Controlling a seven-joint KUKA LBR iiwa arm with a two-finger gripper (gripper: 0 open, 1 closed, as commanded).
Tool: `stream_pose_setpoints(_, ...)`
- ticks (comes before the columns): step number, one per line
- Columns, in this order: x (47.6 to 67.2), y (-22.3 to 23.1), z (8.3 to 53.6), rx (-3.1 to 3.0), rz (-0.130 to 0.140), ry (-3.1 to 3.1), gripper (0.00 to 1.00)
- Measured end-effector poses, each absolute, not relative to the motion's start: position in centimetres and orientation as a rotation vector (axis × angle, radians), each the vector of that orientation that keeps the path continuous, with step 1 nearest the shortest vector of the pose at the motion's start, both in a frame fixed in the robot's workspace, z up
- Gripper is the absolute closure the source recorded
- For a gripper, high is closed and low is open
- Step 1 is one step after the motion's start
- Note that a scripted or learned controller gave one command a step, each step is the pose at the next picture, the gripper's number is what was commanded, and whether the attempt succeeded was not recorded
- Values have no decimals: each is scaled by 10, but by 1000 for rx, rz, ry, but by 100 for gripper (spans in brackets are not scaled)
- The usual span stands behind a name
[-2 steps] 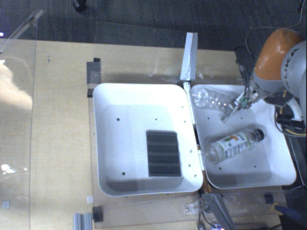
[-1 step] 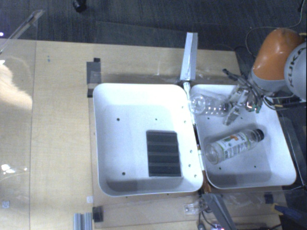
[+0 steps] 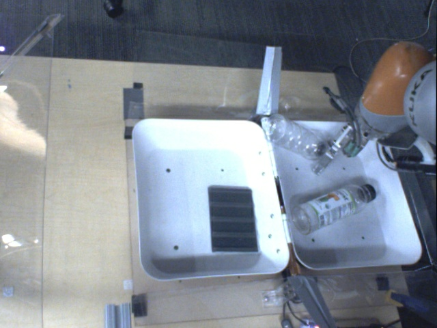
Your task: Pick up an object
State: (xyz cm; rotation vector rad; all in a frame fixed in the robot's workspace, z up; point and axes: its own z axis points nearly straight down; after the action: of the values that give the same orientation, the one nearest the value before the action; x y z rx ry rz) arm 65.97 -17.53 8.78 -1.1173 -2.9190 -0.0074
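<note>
I see the arm (image 3: 396, 87) reaching in over the far corner of the right bin (image 3: 403, 241), its orange band uppermost and the wrist angled down so the gripper (image 3: 331, 152) sits low against the crumpled clear bottle (image 3: 293, 137) at that bin's far edge. Whether that bottle is clamped I cannot tell. Nearer in the right bin lies a labelled bottle (image 3: 334, 208) on its side, and beside the right bin, the left bin (image 3: 157, 183) holds a ribbed black block (image 3: 233, 219).
</note>
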Motion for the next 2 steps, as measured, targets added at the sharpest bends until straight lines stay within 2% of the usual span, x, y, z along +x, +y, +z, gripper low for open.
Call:
stream_pose_setpoints(1,654,-132,90,-1192,2,-2904,0)
stream_pose_setpoints(2,658,-98,93,-1237,12,-2875,0)
